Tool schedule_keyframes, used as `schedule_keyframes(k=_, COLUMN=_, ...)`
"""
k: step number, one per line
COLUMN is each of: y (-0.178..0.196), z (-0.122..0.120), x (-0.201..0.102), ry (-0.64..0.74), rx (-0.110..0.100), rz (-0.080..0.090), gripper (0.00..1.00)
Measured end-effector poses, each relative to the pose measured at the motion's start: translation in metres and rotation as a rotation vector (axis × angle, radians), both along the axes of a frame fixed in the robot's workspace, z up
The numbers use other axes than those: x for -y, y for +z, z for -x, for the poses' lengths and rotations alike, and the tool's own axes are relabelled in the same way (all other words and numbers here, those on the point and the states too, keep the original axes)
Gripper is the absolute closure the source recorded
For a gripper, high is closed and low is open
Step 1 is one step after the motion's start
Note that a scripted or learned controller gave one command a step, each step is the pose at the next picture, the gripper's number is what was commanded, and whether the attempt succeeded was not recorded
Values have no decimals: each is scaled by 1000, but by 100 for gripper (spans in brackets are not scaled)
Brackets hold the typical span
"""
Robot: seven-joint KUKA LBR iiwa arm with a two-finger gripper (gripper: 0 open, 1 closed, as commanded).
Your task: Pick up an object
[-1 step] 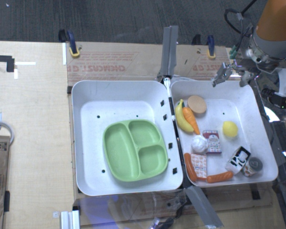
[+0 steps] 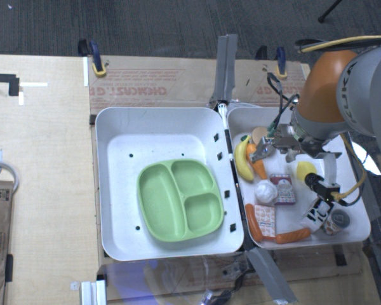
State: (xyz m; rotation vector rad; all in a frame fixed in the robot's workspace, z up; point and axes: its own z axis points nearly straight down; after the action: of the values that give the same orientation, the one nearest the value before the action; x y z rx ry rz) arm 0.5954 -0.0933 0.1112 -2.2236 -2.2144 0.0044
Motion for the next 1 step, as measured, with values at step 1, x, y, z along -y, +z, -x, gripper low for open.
schedule_keyframes(k=1, y=-19, z=52, x=-1, ry=246, rx=6, rz=0, gripper=0)
